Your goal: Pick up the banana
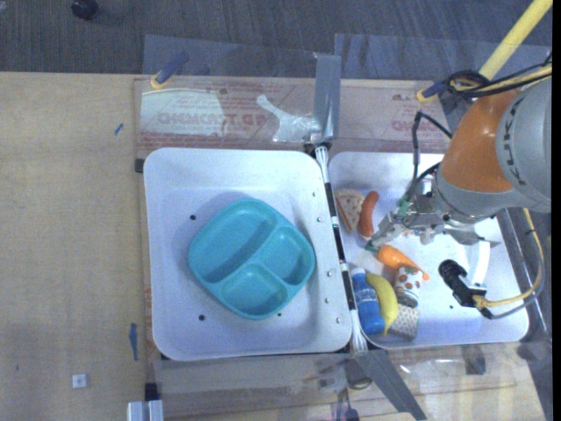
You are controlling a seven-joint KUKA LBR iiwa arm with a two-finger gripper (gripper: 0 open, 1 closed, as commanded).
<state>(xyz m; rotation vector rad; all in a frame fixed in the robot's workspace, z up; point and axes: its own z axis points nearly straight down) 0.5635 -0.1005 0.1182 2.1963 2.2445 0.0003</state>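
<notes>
The two bins (166,261) look like smooth matt white plastic. The teal tray (252,257) is smooth plastic with a soft sheen. The banana (382,295) has a glossy yellow skin. The bench (61,235) is matt, pale wood. The arm (491,152) shows glossy orange and grey casing.

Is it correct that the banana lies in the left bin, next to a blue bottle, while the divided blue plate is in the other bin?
Not quite. The camera view shows the banana in the right bin, beside the blue bottle near that bin's front left corner. The divided blue plate is indeed in the other bin, the left bin.
</notes>
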